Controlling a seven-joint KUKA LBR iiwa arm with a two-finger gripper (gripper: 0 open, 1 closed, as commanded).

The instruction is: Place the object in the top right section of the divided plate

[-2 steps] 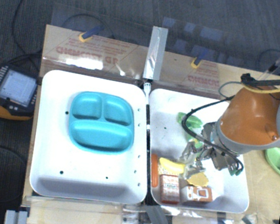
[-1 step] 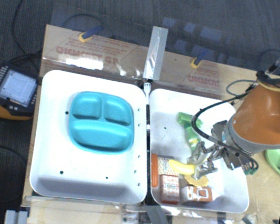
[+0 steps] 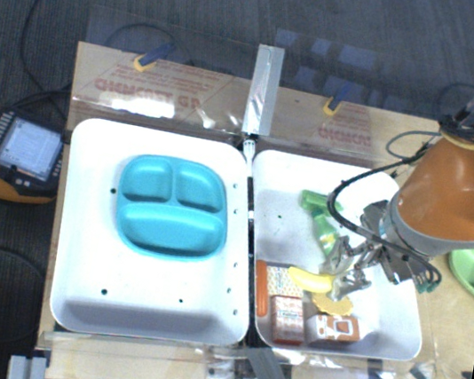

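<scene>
Nearest, small printed cartons (image 3: pixel 309 322) crowd the curved yellow plastic banana (image 3: pixel 310 281) in the right white bin (image 3: pixel 392 336), so the gripper (image 3: pixel 346 279), fingers spread just beside it, may snag them, far from the turquoise divided plate (image 3: pixel 171 205).

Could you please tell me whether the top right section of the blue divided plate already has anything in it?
Empty. All sections of the blue divided plate show bare blue, and the yellow banana lies in the right bin.
</scene>
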